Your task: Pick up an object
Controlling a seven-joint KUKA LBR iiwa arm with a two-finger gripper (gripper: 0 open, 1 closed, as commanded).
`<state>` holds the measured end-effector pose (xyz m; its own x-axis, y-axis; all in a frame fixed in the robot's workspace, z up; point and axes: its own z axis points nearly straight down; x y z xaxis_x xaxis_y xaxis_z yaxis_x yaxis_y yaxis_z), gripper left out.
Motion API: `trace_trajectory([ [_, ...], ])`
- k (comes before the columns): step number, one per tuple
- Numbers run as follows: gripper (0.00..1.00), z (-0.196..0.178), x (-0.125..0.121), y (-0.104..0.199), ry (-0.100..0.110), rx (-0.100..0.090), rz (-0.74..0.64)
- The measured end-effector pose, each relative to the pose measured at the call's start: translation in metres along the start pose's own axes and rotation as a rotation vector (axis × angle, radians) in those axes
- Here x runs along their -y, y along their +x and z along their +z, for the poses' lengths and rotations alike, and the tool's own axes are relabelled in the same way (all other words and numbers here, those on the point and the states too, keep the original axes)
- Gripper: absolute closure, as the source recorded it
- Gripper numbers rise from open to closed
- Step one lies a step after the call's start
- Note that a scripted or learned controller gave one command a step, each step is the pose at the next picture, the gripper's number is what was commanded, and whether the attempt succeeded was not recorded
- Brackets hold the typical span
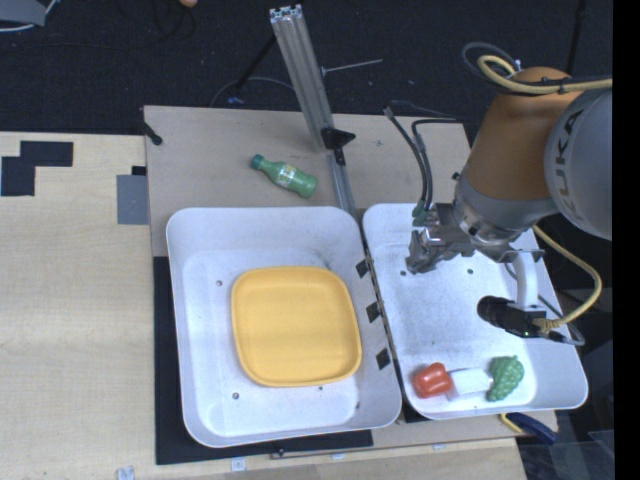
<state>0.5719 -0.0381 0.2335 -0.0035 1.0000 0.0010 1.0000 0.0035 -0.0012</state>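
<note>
Gripper: metal two-finger gripper (420, 258), upper right bin (400, 313); grasp cannot be told.
Left bin: square yellow plastic plate (295, 325).
Lower right: red pepper (431, 379), green broccoli (506, 377).

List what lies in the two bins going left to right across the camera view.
yellow plate → claw → red pepper → white block → green broccoli

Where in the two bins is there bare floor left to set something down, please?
Left bin: the yellow plate fills its centre, leaving only strips along the walls. Right bin: bare middle floor between the gripper and the red toy. Its near edge is crowded up to the green toy.
</note>
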Motion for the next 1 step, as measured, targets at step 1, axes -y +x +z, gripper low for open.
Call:
trace_trajectory([
  [1,1.0,0.0047,-0.0021,0.0577,0.0,0.0,0.0],
])
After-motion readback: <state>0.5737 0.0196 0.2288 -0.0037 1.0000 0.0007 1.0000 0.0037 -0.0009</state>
